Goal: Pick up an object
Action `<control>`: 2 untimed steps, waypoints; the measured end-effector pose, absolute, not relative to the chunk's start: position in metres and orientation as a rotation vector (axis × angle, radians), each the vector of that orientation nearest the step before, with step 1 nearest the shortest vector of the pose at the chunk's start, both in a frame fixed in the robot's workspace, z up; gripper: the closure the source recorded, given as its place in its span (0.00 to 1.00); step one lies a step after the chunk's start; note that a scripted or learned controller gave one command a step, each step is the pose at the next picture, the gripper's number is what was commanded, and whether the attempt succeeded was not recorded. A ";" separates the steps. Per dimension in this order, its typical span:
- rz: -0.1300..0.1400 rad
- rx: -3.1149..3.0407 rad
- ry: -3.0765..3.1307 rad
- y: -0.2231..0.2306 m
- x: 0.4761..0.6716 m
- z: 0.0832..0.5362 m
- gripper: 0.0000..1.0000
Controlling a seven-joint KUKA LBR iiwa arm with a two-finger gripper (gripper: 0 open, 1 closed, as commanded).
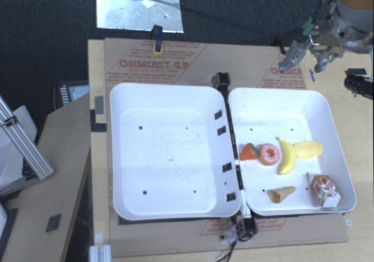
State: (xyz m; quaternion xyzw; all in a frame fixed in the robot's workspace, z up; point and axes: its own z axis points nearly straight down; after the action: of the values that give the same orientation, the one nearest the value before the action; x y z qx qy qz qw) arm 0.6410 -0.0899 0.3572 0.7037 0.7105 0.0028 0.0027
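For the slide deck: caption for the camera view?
Grey pincer hangs above right white bin holding yellow banana and pink donut.

Two bins are sitting side by side; the right bin (318, 103) is holding a donut (269, 154) between a strawberry (249, 152) and a banana (286, 156), a box (325, 190) nearer the front corner.

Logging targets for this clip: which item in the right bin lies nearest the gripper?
The pale yellow piece, farthest up and right in the cluster, lies nearest the gripper, just beyond the banana.
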 end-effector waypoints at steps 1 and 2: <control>0.010 2.206 2.230 -0.035 0.624 0.417 0.00; 0.011 2.206 2.231 0.023 0.608 0.465 0.00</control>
State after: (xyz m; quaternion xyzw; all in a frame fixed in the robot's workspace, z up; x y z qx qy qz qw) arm 0.6080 0.0233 0.4646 0.7030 0.7112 0.0036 0.0020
